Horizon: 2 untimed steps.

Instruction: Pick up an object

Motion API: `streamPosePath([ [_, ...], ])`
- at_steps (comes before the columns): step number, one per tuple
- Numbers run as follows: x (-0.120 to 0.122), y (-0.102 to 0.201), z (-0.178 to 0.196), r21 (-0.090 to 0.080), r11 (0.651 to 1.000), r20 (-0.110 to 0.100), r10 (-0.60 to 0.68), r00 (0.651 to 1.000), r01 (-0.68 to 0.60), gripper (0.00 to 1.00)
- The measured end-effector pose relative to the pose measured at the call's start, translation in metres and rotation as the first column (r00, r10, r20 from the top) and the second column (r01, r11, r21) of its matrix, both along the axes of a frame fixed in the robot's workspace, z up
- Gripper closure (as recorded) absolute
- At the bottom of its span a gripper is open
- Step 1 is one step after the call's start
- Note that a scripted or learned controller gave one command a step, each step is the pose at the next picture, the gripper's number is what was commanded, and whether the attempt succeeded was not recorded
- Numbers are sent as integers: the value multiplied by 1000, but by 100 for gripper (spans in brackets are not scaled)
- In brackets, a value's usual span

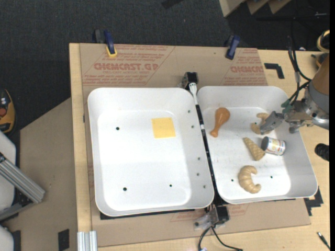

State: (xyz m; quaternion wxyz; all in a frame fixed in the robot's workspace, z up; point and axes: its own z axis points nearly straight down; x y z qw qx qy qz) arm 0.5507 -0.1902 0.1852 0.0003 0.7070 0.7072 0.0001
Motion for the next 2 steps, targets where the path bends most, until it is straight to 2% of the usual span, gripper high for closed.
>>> streamPosePath([
  [1, 75, 49, -105, 2, 1000, -1, 7, 1000, -7, 0],
  [2, 24, 86, -80, 4, 1000, -6, 2, 1000, -2, 0],
])
